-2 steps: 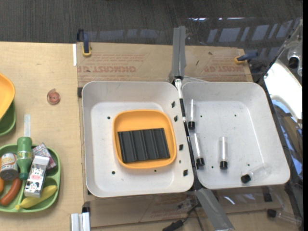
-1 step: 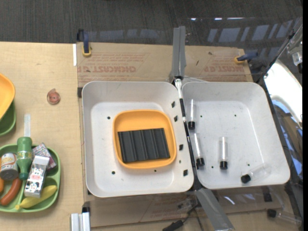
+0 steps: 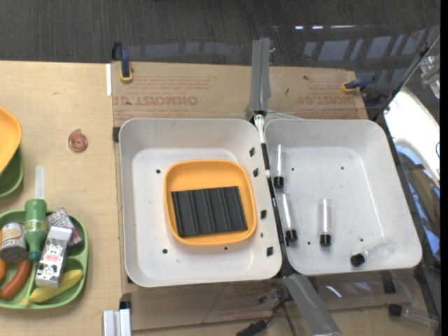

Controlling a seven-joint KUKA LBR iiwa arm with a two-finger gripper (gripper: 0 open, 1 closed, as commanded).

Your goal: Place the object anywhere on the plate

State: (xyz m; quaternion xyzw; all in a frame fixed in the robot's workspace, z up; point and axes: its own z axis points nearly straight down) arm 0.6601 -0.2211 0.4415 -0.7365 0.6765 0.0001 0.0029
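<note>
Green divided tray (image 3: 78, 280) of toy food is sitting closest to the lens on the pale wooden counter (image 3: 56, 96), well off to the side farthest from where the arm reaches in. Beyond it, two shallow white bins are lying side by side on a sheet of brown cardboard (image 3: 182, 93).

A black ribbed rectangular slab (image 3: 210, 211) is lying flat in the well of the square orange plastic plate (image 3: 206, 171), which is resting in the middle of the far white bin (image 3: 140, 208), the one the tool would be crossing the other bin to reach. Whether the tool is spread or pressed together cannot be told from this view. By the look of it, the placing is looking complete, with the slab sitting wholly inside the plate's raised rim.

Several clear plastic tubes with black caps (image 3: 325, 219) are lying loose in the near white bin (image 3: 364, 187), on the arm's own side.

Trouble from here would likely be coming from any fresh approach: a tool dipping back toward the plate could be nudging the light slab against the rim or tilting the plate, and a low sweep across the near bin could be setting the round tubes rolling.
</note>
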